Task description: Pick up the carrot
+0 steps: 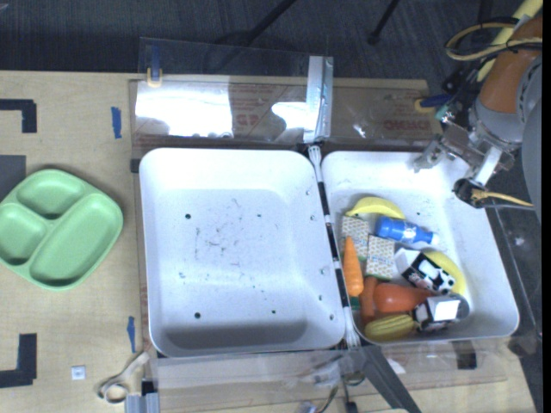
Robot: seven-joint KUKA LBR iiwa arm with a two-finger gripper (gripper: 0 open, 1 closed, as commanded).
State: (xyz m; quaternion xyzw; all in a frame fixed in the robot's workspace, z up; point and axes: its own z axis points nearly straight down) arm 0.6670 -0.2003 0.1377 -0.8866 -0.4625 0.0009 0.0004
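Note:
The carrot (352, 267) is a slim orange piece lying along the left wall of the right bin (499, 265), pointing toward the front. It sits beside a heap of toy food, touching an orange-red piece (393, 298) at its near end. My gripper (454, 163) hangs over the right bin's far right corner, well away from the carrot and up to its right. Nothing shows in its grasp.
The heap holds a yellow banana (374, 206), a blue bottle (403, 230), a black-and-white toy (428, 274), a yellow corn cob (389, 326) and a white block (443, 310). The left bin (228, 157) adjoins. A green divided plate (56, 226) lies at the bench's left.

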